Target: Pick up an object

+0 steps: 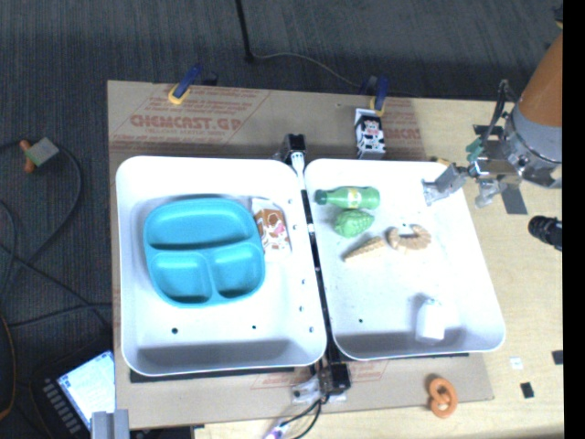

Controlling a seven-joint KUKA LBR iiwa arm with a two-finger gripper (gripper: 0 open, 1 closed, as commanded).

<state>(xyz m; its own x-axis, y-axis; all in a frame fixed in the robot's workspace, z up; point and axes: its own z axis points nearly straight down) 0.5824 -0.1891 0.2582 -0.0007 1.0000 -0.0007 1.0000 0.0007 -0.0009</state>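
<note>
Fingers (445, 183) too small and blurred to judge grip; arm (548, 108) cut off at frame edge.

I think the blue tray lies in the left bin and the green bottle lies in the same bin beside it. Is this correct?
Not quite. The camera view shows the blue tray in the left bin, as you say, but the green bottle lies in the right bin, near its top left corner, not beside the tray.
</note>
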